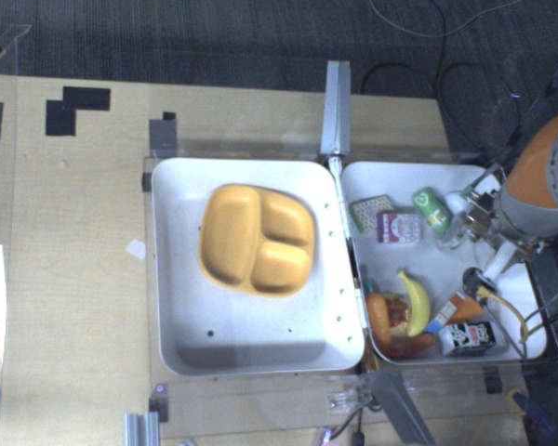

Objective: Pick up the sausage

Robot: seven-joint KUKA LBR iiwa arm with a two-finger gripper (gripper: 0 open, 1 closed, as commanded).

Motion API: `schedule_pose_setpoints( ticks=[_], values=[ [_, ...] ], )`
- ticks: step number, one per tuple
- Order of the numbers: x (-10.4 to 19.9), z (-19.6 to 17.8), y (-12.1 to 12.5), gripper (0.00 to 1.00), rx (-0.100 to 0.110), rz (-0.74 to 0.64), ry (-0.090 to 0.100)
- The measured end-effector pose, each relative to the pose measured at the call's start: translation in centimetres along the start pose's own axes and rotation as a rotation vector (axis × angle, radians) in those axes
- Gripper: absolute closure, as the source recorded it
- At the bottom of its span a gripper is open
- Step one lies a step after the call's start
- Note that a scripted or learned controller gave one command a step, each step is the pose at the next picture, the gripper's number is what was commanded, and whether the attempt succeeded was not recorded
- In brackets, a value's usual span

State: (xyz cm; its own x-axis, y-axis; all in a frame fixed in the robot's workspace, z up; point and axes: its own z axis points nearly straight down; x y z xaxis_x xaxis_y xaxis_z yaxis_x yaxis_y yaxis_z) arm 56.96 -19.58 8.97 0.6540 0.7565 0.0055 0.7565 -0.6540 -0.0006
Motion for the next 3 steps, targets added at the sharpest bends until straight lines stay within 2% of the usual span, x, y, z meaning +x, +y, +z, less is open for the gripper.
schedule_pose_setpoints(
  ticks=[1,2,3],
  values=[
    [1.4,0.1,-0.7,0.00,-0.010,-0.245,-0.003],
    [1.8,-1.2,-0.7,1.00,-0.015,-0.252,0.002],
    [10.6,0.1,-2.7,1.00,-0.009,-0.011,0.002]
  ],
)
